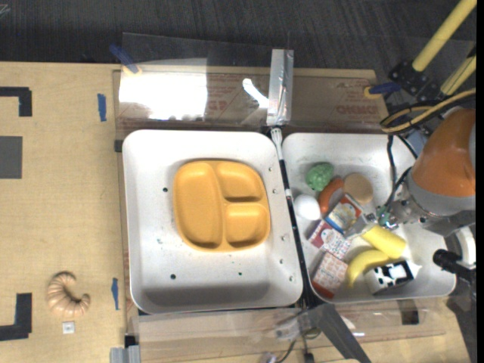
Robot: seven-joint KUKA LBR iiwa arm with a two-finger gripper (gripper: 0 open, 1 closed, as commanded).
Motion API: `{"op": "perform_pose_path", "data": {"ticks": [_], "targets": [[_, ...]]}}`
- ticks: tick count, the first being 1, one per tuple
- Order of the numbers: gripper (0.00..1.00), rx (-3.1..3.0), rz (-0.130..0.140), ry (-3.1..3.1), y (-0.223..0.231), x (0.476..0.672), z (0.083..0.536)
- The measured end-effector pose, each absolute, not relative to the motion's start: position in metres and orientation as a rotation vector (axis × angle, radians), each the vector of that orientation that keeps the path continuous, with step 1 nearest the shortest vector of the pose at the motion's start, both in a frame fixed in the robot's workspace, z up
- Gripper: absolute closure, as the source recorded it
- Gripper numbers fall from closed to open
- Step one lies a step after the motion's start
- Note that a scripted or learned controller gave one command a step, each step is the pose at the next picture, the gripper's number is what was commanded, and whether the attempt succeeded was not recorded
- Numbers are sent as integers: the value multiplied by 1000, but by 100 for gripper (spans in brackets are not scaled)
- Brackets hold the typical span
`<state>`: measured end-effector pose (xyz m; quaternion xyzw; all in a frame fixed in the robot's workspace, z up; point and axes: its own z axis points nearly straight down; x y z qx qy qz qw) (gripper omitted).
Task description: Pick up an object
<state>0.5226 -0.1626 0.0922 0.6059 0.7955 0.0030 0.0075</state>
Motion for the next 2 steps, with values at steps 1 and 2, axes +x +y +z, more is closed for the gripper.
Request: {"op": "perform_pose_path", "data": {"ticks": [1, 2], "targets": [[100, 1897, 8, 2486, -162, 522, 99], [100, 2019, 15, 2399, -65, 574, 216]]}}
